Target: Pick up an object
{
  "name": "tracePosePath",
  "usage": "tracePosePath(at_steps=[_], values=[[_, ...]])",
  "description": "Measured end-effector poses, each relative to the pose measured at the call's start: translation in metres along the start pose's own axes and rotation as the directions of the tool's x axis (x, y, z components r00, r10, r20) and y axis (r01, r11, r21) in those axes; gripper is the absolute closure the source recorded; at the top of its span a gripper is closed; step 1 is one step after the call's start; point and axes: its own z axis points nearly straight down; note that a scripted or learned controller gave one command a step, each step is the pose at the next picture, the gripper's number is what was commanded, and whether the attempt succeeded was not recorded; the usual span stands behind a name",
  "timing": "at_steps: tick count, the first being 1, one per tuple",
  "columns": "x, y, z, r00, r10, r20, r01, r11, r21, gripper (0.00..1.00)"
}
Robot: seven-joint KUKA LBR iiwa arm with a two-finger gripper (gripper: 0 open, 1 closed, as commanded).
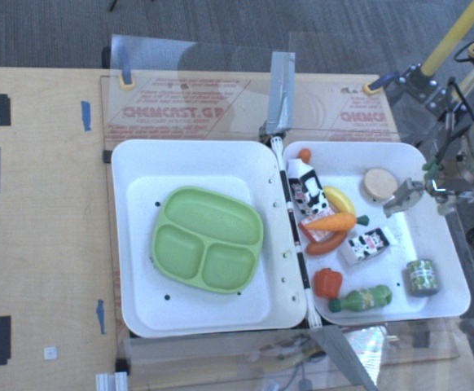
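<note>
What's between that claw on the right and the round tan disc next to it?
Nothing visible. The gripper sits at the right bin's right side, and the round tan disc lies just to the view's left of it, with bare white floor between them.

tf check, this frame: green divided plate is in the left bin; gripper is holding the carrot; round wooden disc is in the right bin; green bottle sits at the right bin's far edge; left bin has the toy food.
1. The green three-compartment plastic plate lies in the left white bin. True.
2. The gripper holds the orange toy carrot. False: the carrot lies in the right white bin, apart from the gripper, with nothing seen between the fingers.
3. The round tan wooden disc is in the right bin. True.
4. The green plastic bottle lies at the right bin's far edge. False: it lies on its side along the near edge, beside the red toy pepper.
5. The toy food is in the left bin. False: it is all in the right bin.
</note>
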Motion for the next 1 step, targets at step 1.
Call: tracePosePath(at_steps=[1], values=[[0.0433,0.0193,0.1621,0.977,0.212,0.002,-0.212,0.977,-0.017,0.00]])
